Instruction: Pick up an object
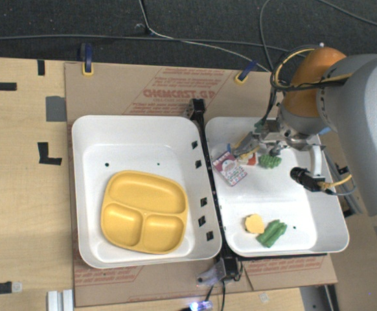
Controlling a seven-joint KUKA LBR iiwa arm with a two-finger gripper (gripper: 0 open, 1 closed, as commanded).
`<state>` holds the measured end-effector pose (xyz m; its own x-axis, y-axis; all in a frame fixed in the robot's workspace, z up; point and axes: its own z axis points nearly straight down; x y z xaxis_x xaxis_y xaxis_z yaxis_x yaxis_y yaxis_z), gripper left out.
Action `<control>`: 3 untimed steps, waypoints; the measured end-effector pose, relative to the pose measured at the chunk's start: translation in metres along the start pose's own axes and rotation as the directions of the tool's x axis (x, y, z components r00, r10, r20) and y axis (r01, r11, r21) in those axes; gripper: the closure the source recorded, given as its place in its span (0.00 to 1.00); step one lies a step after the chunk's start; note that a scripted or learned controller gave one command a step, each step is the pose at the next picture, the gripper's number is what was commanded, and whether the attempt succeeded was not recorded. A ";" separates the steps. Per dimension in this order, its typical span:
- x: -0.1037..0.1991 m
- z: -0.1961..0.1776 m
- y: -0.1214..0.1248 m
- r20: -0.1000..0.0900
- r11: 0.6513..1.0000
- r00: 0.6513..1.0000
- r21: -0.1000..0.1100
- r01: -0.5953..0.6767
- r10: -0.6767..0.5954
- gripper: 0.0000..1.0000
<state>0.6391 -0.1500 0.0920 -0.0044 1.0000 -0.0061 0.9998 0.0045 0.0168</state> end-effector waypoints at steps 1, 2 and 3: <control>0.000 -0.013 0.001 0.000 1.000 1.000 -0.001 -0.002 0.002 1.00; -0.001 -0.055 0.004 -0.005 1.000 1.000 0.014 -0.003 0.003 1.00; -0.005 -0.117 0.012 -0.004 1.000 1.000 0.011 -0.003 0.003 1.00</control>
